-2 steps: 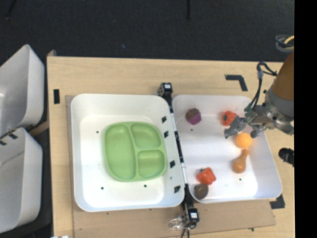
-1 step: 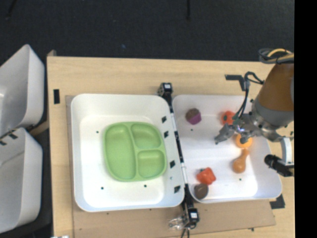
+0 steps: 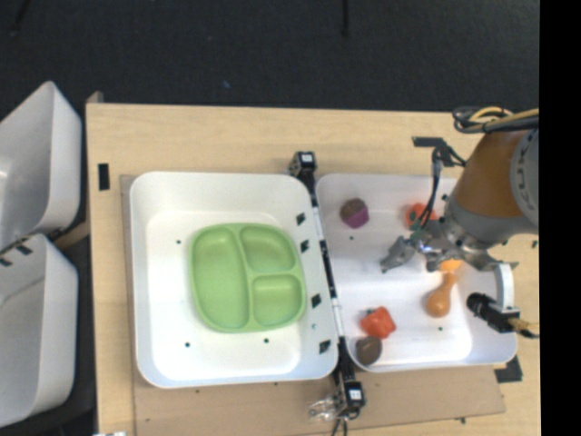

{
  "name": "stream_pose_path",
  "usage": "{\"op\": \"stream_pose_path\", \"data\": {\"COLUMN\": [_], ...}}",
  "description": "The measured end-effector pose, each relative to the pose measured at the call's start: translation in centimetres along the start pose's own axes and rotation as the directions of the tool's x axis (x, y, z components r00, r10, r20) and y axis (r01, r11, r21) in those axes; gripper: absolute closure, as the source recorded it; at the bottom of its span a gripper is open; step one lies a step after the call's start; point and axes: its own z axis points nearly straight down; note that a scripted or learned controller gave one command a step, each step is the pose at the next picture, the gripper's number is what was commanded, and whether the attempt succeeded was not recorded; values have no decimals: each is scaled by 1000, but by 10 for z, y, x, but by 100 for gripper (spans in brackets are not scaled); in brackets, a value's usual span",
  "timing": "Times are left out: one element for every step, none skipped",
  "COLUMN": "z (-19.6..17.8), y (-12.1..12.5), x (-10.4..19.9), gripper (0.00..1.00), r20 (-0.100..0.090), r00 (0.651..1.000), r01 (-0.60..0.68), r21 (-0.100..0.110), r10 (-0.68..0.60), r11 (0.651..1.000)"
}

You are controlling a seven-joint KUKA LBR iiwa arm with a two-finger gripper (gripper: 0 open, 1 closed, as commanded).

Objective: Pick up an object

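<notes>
Camera view, looking down on a wooden desk point(image 3: 209, 139) carrying two white bins. The left bin point(image 3: 163, 243) held a green divided plate point(image 3: 247, 275), lying flat near its middle. The right bin point(image 3: 381, 284) held the loose objects and received the arm point(image 3: 490, 189), which entered from the right.

The gripper point(image 3: 390, 260) hung over the middle of the right bin with its tip pointing left and slightly near. It could not be told whether it was open or closed, and nothing was seen held in it.

The orange gourd-shaped toy point(image 3: 439, 298) lay just near and to the right of the gripper. Its long axis ran near to far with a slight tilt: the bulbous end pointed near, and the narrow neck pointed far and a little right, its tip under the wrist hardware.

Other objects: a purple object point(image 3: 354, 213) sat far and left of the gripper, well apart from it. A small red-orange object point(image 3: 416, 214), partly crossed by a cable, lay far of the gripper. A red object point(image 3: 378, 322) lay near the front left corner, just beside a brown object point(image 3: 368, 351) that rested against the front wall.
</notes>
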Motion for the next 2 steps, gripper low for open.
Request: {"op": "stream_pose_path", "data": {"z": [-12,-61], "y": [1,9], "x": [-1,3], "gripper": [100,100], "r20": [1,0], "r00": [1000,1000], "r01": [-7,10], "r21": [-4,-5], "r10": [7,-10], "r11": [1000,1000]}}
